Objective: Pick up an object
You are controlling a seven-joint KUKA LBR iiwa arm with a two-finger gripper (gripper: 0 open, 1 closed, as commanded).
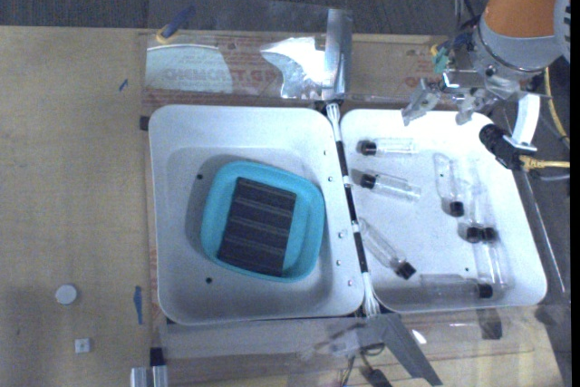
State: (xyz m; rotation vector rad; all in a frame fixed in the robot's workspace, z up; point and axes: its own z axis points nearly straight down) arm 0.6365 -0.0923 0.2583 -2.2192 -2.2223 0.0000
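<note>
The right bin (535, 281) has a bunch of clear tubes with black caps scattered in it: the top tube (385, 146) lies pretty much left-right with its cap pointing left, the one below it (390, 186) runs the same way but tilted down a bit, and the tubes along the right side (450, 186) point more up-down. The gripper (444, 101) hangs over that bin's top edge, arm coming in from the upper right, fingers spread and nothing between them. The left bin (163, 195) holds a blue tray (213, 204) with a dark ribbed block (261, 226) in it.
</note>
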